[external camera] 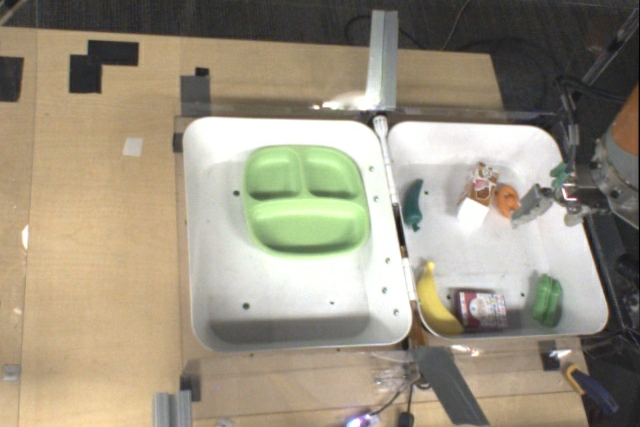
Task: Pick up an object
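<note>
My gripper (545,201) hangs over the right side of the right bin (450,140), just right of a small orange object (506,200). Left of the orange object lie a red-and-white packet (483,182) and a white piece (471,212). A dark teal object (412,202) rests by the bin's left wall. Along the front of that bin lie a banana (435,300), a dark red can (482,308) on its side and a green round object (546,300). I see nothing held in the gripper.
The left bin (215,245) holds a green divided plate (305,199). A metal post (384,60) stands behind the wall where the two bins meet. Wooden bench top stretches to the left.
</note>
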Robot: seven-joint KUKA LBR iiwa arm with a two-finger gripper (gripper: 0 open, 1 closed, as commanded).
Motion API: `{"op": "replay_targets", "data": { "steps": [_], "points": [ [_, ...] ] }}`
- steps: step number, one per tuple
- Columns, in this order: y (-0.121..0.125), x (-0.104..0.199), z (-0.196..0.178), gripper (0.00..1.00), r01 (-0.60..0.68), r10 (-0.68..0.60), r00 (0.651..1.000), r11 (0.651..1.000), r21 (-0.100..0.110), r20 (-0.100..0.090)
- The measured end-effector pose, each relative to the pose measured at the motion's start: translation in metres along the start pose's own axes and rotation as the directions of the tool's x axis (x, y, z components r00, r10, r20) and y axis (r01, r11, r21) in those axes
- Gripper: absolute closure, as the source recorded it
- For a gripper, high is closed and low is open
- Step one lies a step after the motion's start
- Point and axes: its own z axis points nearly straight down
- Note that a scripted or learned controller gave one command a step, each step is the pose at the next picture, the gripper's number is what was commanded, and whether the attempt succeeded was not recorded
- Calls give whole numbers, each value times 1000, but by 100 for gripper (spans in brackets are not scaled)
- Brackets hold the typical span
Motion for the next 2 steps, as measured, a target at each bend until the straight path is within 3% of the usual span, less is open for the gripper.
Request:
{"op": "replay_targets", "data": {
  "steps": [1, 2],
  "points": [
    [74, 7, 30, 0, -104, 104, 995, 995, 0, 0],
    [128, -11, 94, 0, 33, -33, 999, 999, -1, 2]
  ]
}}
